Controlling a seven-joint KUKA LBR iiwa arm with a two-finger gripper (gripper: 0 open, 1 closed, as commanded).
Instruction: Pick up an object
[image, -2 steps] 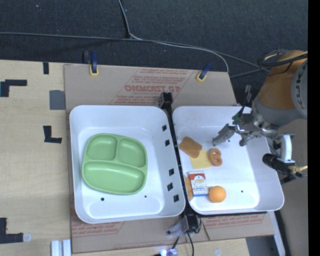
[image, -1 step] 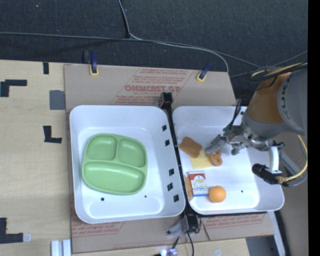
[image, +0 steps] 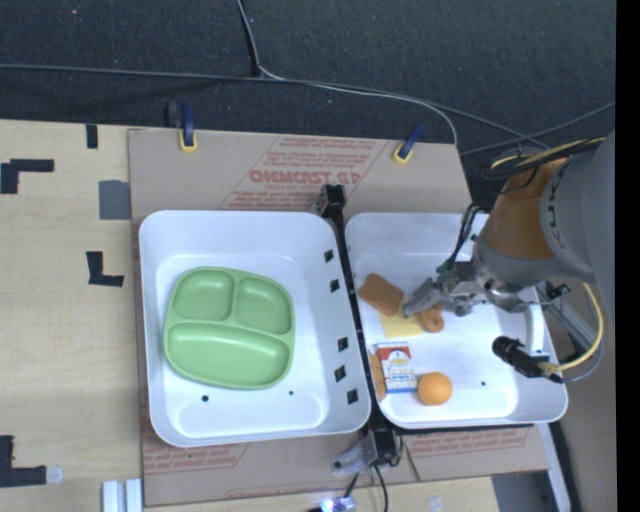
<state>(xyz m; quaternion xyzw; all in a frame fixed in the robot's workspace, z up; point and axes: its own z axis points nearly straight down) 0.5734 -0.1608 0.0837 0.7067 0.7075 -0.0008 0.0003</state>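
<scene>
The right bin (image: 520, 395) holds several small items. A brown bread-like piece (image: 379, 292) lies near its left wall, beside a flat yellow slice (image: 400, 326). A small orange-brown piece (image: 432, 321) sits just right of the slice. Toward the front lie a red and white box (image: 396, 366) and an orange ball (image: 434, 388). My gripper (image: 420, 299) hangs low over the middle of this bin, just right of the brown piece and above the yellow slice. Nothing is visibly held in it.
In the left bin (image: 160, 240) sits a green divided plate (image: 230, 328). A black divider (image: 345, 300) with clips runs between the bins. The arm's grey body and orange band (image: 520, 215) cover the right bin's far right side. Cables hang near its wrist (image: 525, 355).
</scene>
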